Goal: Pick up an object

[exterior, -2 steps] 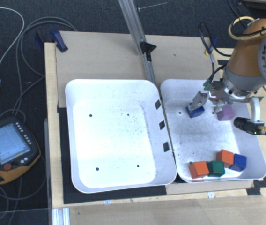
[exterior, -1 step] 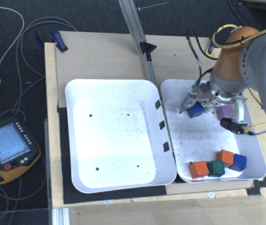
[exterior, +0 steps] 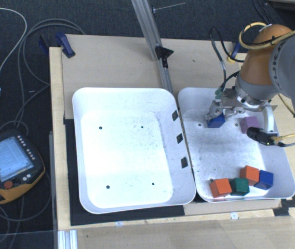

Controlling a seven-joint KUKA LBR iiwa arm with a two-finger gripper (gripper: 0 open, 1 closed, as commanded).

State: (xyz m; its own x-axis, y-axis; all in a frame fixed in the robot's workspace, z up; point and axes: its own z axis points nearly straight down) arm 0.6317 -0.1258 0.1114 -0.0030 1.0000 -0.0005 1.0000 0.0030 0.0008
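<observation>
My gripper (exterior: pixel 215 116) hangs over the upper left part of the right bin (exterior: pixel 210 154), with the grey arm and its orange band reaching in from the right. A small blue block (exterior: pixel 216 121) sits between the fingertips, and the gripper is shut on it. A pale purple block (exterior: pixel 249 123) lies just right of the gripper, partly behind the wrist. Along the bin's front edge sit an orange block (exterior: pixel 220 187), a green block (exterior: pixel 239 186), a second orange block (exterior: pixel 251 174) and another blue block (exterior: pixel 265 179).
The left bin (exterior: pixel 85 139) stands beside the right one, with black clips (exterior: pixel 179 137) along the shared rim. A slanted metal pole (exterior: pixel 150 30) rises behind the bins. A teach pendant (exterior: pixel 7 165) and cables lie on the floor at left.
</observation>
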